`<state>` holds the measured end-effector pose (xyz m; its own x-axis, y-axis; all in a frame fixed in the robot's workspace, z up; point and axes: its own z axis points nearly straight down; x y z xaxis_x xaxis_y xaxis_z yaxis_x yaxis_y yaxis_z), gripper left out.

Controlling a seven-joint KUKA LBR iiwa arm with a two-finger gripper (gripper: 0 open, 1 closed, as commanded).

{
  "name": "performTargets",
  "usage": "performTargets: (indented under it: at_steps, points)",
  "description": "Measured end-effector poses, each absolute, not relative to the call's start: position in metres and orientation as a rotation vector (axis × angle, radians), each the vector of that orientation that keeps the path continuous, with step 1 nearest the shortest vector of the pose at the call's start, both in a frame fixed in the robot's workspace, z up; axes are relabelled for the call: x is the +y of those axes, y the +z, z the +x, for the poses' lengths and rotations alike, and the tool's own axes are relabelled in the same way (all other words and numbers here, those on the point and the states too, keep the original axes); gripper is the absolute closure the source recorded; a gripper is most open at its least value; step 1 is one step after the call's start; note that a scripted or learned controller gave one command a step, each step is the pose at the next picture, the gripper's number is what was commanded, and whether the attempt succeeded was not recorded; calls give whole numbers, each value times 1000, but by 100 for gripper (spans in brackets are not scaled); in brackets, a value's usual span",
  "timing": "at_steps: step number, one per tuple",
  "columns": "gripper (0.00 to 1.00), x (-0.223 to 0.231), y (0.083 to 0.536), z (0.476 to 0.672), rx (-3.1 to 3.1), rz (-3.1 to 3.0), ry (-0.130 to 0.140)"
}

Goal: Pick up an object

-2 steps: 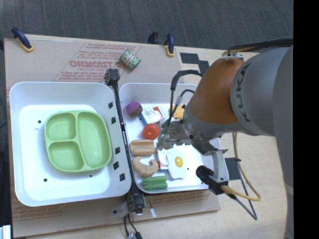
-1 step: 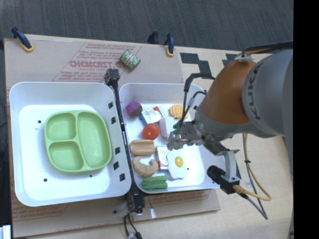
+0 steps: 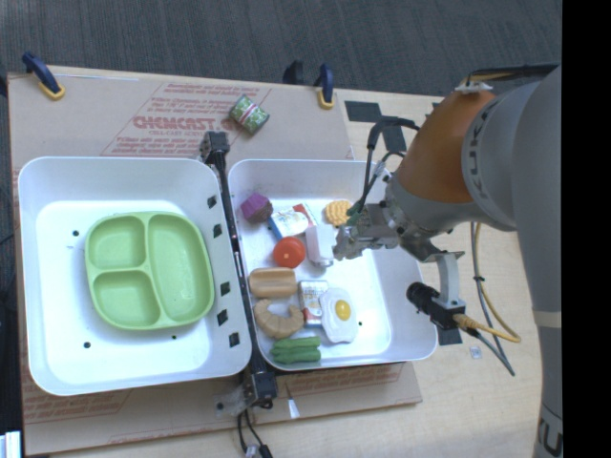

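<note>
Gripper [image 3: 336, 246] low in right bin [image 3: 406, 337], centre-right of frame, beside white carton [image 3: 318, 244]; finger state cannot be told; nothing visibly lifted, pick apparently pending.

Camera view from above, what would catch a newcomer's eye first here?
Probably the big grey arm with its orange band, reaching in from the right over the right bin, its pincer low among the toy food. Next, the green divided plate sitting alone in the left bin. Then the cluster of toy food in the right bin, with a red tomato and a fried egg.
</note>
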<state>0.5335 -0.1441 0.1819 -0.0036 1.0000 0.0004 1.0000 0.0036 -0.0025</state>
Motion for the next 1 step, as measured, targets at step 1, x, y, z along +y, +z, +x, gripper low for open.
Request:
performTargets:
  at_steps: [1]
  points:
    - [100, -162, 202, 523, -2226, -2216, 0]
